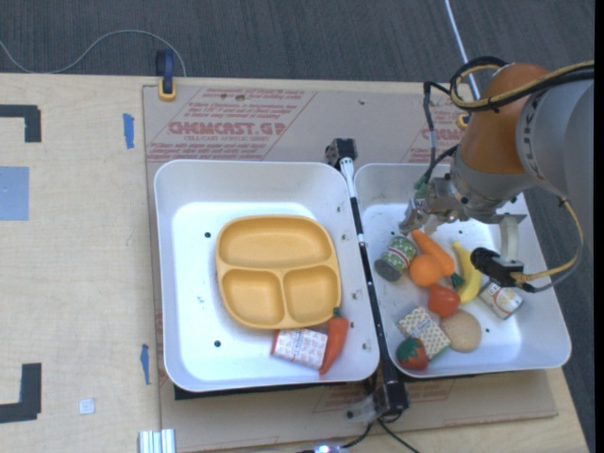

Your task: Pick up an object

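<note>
1. Step in hand, as I judge it: approach. Your grey arm with the orange band (495, 125) hangs over the right shallow white bin (543, 347), with the two-finger gripper (422, 210) low at that bin's upper-left part.
2. Jaws: you can't tell from this angle whether they're spread or closed; nothing visibly sits between them.
3. Nearest candidates: the small green-labelled can (396, 256) and the orange carrot-shaped toy (430, 247), just below the gripper.
4. Next move calls for a short descent centred on one item; they lie crowded, so expect neighbours to get nudged.
5. Right bin count: one can, one carrot toy, one round orange fruit (427, 271), one yellow banana (466, 274), one red tomato (444, 300), one checkered cracker (422, 327), one tan round biscuit (462, 332), one red strawberry (411, 353), one small white-labelled jar (501, 297).
6. Left white bin (189, 347): one yellow three-compartment plastic tray (277, 272), one red-patterned white packet (300, 346), one second orange carrot (334, 340).
</note>
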`<action>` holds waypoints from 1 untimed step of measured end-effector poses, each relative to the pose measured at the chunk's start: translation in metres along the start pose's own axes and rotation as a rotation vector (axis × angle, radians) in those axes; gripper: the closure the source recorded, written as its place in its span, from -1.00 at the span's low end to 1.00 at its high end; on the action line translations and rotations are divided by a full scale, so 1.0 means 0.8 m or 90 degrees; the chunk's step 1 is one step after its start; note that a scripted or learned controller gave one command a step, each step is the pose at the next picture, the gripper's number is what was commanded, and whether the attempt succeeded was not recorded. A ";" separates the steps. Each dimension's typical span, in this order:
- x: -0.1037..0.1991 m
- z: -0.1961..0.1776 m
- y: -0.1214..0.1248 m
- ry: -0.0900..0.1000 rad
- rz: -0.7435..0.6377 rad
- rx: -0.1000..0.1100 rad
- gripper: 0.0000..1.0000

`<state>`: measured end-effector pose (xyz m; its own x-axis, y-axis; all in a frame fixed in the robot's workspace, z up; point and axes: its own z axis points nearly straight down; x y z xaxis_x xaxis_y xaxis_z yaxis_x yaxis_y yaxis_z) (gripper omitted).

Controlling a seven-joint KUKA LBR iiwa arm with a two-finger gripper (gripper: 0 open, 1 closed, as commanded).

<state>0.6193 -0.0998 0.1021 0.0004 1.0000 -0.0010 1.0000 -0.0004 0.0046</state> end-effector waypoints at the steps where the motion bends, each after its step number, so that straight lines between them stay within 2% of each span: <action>1: 0.095 -0.104 -0.061 0.001 -0.001 0.003 1.00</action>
